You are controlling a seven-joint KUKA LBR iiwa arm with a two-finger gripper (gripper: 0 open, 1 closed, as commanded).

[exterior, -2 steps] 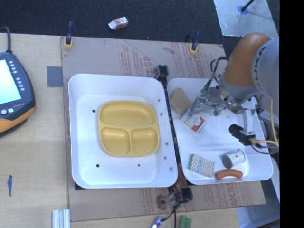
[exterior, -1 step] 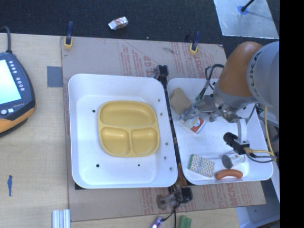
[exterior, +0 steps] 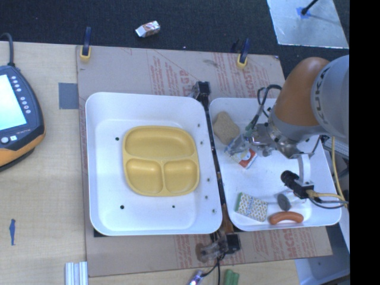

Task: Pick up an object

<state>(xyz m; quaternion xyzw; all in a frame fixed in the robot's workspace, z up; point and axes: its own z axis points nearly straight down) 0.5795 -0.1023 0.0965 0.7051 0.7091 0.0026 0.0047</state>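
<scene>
Light was even and fairly bright, seemingly from overhead — shadows stayed short and soft. The left bin glared almost to white, its rim losing detail. At twelve o'clock the dark floor swallowed detail, while a pale patch at one o'clock blew out. Focus was soft throughout — small things looked grainy.

Two white bins, the left bin and the right bin, looked like smooth, slightly glossy plastic. In the left one, a yellow divided tray appeared as matt moulded plastic. They sat on a brown cardboard sheet, dull and printed in red, over a pale wood-grain worktop. At the right of the frame, the arm's orange band shone glossy. A sausage-shaped toy at lower right looked smooth and shiny.
</scene>
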